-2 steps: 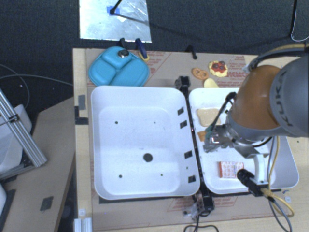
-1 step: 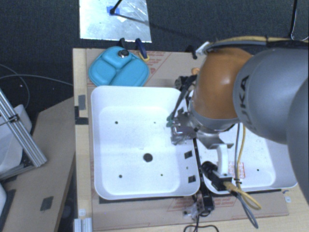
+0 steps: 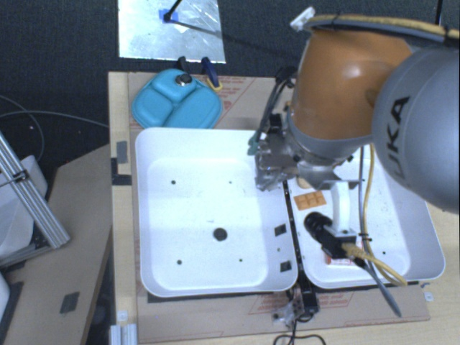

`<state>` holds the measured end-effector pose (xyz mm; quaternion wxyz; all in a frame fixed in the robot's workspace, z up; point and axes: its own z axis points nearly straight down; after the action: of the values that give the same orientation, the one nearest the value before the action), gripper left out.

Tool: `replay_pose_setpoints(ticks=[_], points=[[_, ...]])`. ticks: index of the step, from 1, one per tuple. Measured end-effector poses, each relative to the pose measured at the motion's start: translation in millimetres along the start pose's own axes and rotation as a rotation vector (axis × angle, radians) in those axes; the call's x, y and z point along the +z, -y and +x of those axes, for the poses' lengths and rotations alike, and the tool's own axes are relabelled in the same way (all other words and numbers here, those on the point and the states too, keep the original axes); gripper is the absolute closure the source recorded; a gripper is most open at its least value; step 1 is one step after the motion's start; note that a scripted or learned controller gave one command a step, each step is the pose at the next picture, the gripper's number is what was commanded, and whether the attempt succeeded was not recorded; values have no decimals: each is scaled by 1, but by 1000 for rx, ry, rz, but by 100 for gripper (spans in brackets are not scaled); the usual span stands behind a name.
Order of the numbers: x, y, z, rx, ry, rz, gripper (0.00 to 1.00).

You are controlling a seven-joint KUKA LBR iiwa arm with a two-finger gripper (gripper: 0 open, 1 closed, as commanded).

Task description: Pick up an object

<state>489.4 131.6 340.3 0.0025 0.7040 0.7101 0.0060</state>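
Near edge, right-hand shallow white plastic bin (image 3: 410, 243): a small red-and-white flat scrap (image 3: 336, 261) lies at its near side, partly hidden. What it is, unclear.

Left-hand shallow white plastic bin (image 3: 187, 207): a small dark round spot (image 3: 220, 233) on the floor. Disc or hole, cannot tell.

Mid-field: an orange square waffle-patterned piece (image 3: 310, 201) lies flat in the right-hand bin, close to the divide between the bins. Judged the likeliest pick, being nearest the tool.

Just beyond it: the grey metal gripper (image 3: 267, 172) hangs at the divide, over the right side of the left-hand bin. No object seen held in it. Spread or pressed together: cannot tell, as it is blurred and seen from above.

Progress, as judged: early. Nothing is lifted; grasp and lift are both left to do. The orange piece sits near the gripper but apart from it, to its right and on the nearer side, not beneath it. A short shift across the divide looks needed.

Far: a light blue plastic compartment tray (image 3: 176, 100) on the bench behind the left-hand bin. Beyond that, a silver foil-like sheet (image 3: 170, 18).
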Motion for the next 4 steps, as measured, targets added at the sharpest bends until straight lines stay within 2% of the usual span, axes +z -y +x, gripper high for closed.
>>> replay_pose_setpoints(ticks=[1,2,4], points=[[-183,-33,11,3,-1,-10,100],[-133,-26,16,2,5,14,100],[-157,-28,16,-12,2,5,100]])
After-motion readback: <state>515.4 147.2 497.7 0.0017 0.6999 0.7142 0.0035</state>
